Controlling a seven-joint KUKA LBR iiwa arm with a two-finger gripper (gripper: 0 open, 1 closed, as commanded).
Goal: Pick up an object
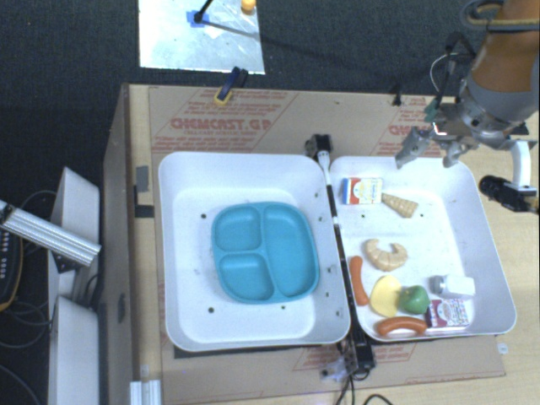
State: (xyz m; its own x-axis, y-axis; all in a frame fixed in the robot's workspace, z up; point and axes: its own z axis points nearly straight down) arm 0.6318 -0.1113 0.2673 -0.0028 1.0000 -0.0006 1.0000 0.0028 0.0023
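We see the two-finger tool [429,148] with fingers spread apart, gripping nothing, above the far rim of the right shallow white bin [488,251] (toy foods inside, among them a tan croissant [386,254]); a blue sectioned plate [264,251] fills the left white bin [190,226].

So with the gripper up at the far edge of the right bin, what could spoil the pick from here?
The gripper hovers open over the right bin's far rim, so a straight descent may hit the rim. The apple, lemon and sausage crowd the near corner, so a grab there may catch several.
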